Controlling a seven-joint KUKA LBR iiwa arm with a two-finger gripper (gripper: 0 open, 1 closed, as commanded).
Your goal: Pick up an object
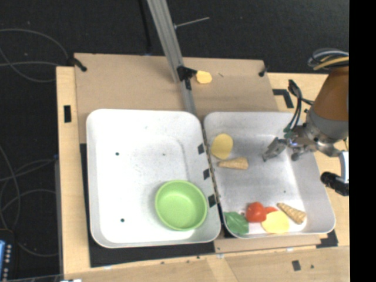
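Gripper over right bin, small and blurred; finger state unclear; arm cut off at right.

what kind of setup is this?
Likely a robot grasping test bench in a lab: two white bins on a board, toy food and a green bowl as pick targets, loose cables on the dark floor.

Bowl in left bin; cone in right bin.
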